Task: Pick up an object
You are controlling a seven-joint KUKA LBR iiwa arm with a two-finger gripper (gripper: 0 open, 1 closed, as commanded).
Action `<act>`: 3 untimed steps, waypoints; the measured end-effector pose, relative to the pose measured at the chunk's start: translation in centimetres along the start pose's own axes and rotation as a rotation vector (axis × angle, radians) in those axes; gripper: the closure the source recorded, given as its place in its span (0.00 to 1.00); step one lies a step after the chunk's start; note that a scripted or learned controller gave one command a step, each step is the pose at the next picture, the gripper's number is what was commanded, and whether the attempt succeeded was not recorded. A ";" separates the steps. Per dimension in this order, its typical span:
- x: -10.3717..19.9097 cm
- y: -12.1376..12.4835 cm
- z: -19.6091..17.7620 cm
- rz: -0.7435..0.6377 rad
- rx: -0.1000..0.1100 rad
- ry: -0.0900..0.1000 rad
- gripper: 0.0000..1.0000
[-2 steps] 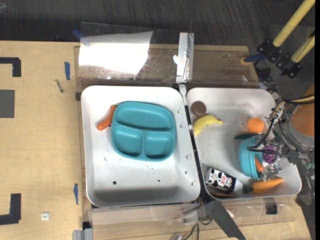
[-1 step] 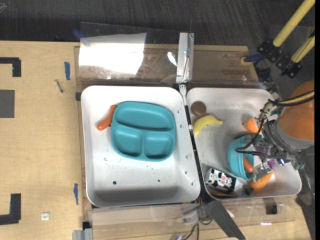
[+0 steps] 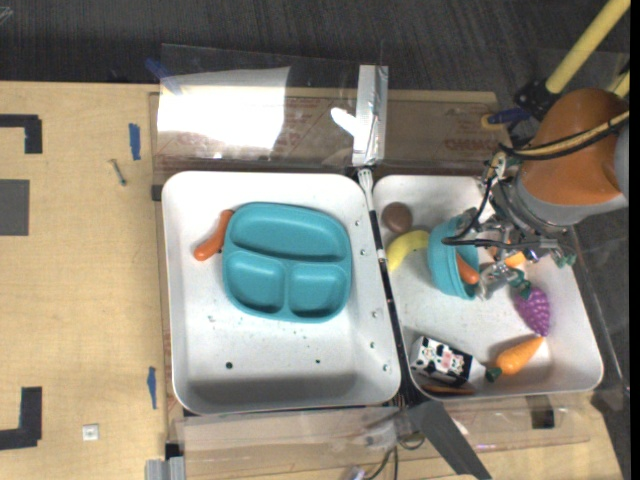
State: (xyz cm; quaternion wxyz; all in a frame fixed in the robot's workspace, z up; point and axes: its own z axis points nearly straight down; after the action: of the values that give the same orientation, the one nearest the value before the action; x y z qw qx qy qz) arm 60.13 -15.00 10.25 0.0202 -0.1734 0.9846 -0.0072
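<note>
Arm: the grey arm with its orange band [image 3: 572, 148] reaches in from the right and hangs over the right bin [image 3: 590, 338].
Pincer: the pincer [image 3: 490, 258] sits low among the objects near the bin's middle; whether it is open, closed or gripping anything cannot be told under the cables and wrist.
Nearest object: a teal bowl [image 3: 445, 258] lies on its side just beside the pincer, seemingly touching it, with something orange at its mouth.
Other candidates: purple grapes [image 3: 535, 308] just below the pincer, a carrot [image 3: 518, 354] near the bottom edge, a banana [image 3: 402, 249] and a brown ball [image 3: 397, 215] by the left wall, a black-and-white box [image 3: 442, 360] in the bottom corner.
Left bin: a teal divided tray [image 3: 288, 260] and an orange piece [image 3: 210, 241], well apart from the arm.
Step in hand: likely closing on the bowl or the item beside it.
Doing it well: I'd centre on one object, keep clear of the grapes, and lift straight up, slowly, since a tilted bowl rim can slip.
</note>
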 end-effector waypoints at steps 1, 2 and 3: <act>3.5 3.0 -0.2 0.138 0.002 -0.001 0.00; 3.5 6.9 -0.3 0.085 0.001 -0.001 0.00; 3.6 7.0 -0.3 0.055 0.002 -0.006 0.00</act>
State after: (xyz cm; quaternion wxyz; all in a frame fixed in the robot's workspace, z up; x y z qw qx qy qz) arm 54.31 -9.69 10.29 0.0234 -0.1464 0.9889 -0.0070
